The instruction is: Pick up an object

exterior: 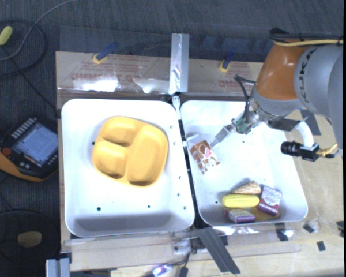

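Right bin (288, 172), near corner: yellow banana-shaped toy (241, 201), tan wedge (248, 187), purple packet (270, 197), pink block (241, 215), clustered. Mid-bin by the divider: brown-and-white patterned packet (203, 154). Gripper (222, 135) just beside it; finger state cannot be told. Left bin (81, 206): yellow sectioned tray (130, 150).

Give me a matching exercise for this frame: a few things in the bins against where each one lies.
Things:
1. yellow divided plate
2. brown-and-white packet
3. banana
4. gripper

Places:
A. right bin, near corner, among small items
B. above the right bin, beside the packet
C. left bin, middle
D. right bin, by the divider between the bins

Pairs: 1-C, 2-D, 3-A, 4-B
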You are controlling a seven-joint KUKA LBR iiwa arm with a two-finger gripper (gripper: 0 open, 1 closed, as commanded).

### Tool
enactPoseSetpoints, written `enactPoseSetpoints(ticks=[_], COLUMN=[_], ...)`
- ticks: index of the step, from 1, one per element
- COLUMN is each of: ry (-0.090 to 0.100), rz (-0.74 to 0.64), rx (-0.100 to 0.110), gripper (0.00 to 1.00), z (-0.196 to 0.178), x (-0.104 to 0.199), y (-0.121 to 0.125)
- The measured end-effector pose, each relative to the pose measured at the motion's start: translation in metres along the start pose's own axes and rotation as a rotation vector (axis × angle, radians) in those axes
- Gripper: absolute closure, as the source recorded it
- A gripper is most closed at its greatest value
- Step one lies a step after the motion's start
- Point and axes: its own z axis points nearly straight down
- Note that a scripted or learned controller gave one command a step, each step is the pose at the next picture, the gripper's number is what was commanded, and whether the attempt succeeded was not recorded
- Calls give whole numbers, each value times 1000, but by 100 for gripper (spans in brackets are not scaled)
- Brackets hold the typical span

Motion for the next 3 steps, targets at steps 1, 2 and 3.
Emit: enactPoseSetpoints(ticks=[1,2,3], ry=[-18,-29,-26], rz=[13,118,111], rx=[-22,-47,-38], gripper=[0,0,0], z=[20,28,28], x=[7,17,16], y=[2,-8,-4])
